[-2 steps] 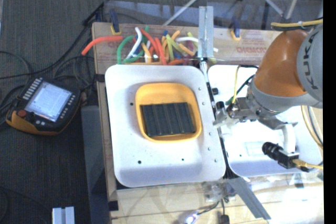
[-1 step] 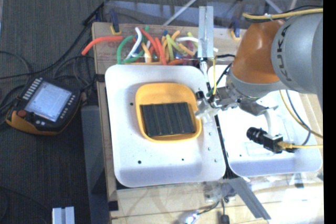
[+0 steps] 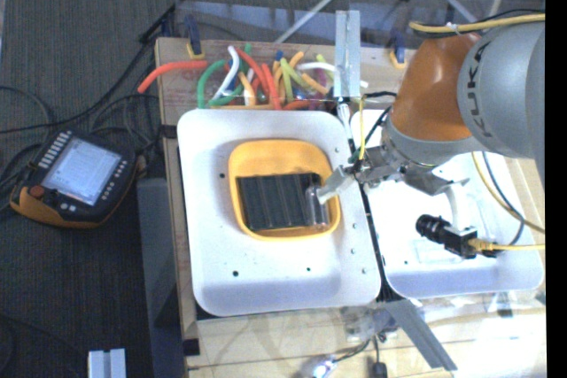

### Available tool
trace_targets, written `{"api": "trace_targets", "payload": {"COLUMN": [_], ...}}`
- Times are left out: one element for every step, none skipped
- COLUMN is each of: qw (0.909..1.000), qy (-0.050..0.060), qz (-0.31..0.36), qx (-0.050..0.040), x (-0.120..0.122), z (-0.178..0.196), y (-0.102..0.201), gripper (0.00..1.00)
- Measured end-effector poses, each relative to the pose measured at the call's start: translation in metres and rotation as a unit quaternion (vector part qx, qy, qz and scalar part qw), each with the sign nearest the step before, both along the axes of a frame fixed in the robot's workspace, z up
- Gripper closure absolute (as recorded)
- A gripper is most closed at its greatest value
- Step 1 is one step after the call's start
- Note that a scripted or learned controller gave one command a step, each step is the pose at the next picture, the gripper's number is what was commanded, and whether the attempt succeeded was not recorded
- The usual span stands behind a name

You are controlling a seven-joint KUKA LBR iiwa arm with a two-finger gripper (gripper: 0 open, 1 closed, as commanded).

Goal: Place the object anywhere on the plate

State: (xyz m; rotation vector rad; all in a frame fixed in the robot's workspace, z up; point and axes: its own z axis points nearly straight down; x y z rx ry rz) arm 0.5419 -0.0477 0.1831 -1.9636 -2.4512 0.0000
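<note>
Hand point(image 3: 321, 192) sat at the dark ridged object's point(image 3: 275, 202) 3 o'clock edge, grip state I couldn't tell. Object lay on the yellow plate point(image 3: 266, 151), so I'd let go gently and lift straight up.

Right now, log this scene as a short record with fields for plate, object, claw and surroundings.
plate: yellow, sits in the left bin
object: dark ribbed slab, lying flat on the plate
claw: at the slab's right edge, above the plate's right rim
arm: grey with an orange band, reaches in from the right
background: coloured tubes behind the left bin
</note>
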Motion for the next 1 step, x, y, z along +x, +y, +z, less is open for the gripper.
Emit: {"api": "trace_targets", "payload": {"qw": [1.0000], "qy": [-0.001], "qz": [0.000], "qx": [-0.0003], "x": [0.0286], "z": [0.0372], "y": [0.0131], "gripper": [0.00]}}
